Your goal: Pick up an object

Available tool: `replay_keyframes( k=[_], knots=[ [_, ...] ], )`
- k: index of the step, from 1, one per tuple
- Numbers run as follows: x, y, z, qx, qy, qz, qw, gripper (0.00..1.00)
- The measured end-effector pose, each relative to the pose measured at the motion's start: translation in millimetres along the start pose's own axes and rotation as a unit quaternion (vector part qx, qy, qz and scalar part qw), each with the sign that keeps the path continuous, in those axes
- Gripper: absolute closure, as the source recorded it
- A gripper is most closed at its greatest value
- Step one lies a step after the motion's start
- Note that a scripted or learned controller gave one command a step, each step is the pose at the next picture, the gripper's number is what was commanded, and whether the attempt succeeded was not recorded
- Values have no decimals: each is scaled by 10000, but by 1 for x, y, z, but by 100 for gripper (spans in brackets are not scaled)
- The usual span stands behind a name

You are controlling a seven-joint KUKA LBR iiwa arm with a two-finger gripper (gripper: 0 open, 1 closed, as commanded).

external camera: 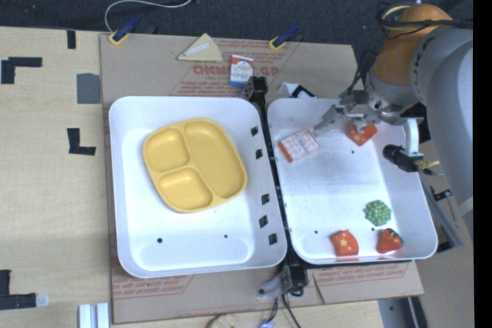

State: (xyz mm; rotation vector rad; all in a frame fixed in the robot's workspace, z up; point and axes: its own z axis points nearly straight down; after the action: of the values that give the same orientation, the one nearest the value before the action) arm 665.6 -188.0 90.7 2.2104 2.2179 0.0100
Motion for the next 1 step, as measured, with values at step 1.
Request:
replay_keyframes(
  k=[1],
  knots=[
    [-2,1,-11,-21,-36,-8,10000,100]
  ],
)
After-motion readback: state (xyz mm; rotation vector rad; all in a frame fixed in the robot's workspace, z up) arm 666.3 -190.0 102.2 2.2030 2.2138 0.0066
